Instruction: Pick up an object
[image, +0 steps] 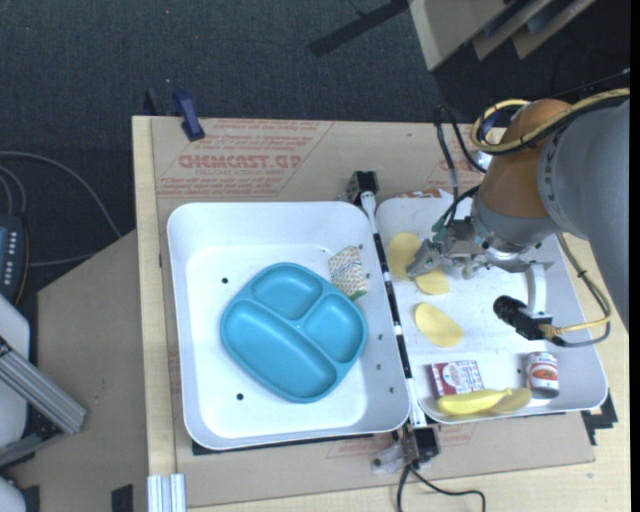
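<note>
My gripper (432, 260) hangs low over the far left part of the right bin (590, 345), reaching in from the right. Three pale yellow flat pieces lie close to it: one (402, 250) just to its left, one (433, 284) right below its tip, and a larger one (438, 325) nearer the front. Whether it touches any of them I cannot tell. Along the bin's front lie a red box (456, 378), a yellow banana (486, 402) and a small red-and-white can (543, 372).
The left bin (190, 300) holds a blue divided plate (292, 330) and a small patterned crumpled thing (347, 268) by its right wall. A black divider rail (388, 290) runs between the bins. The bench's cardboard top (240, 160) lies behind them.
</note>
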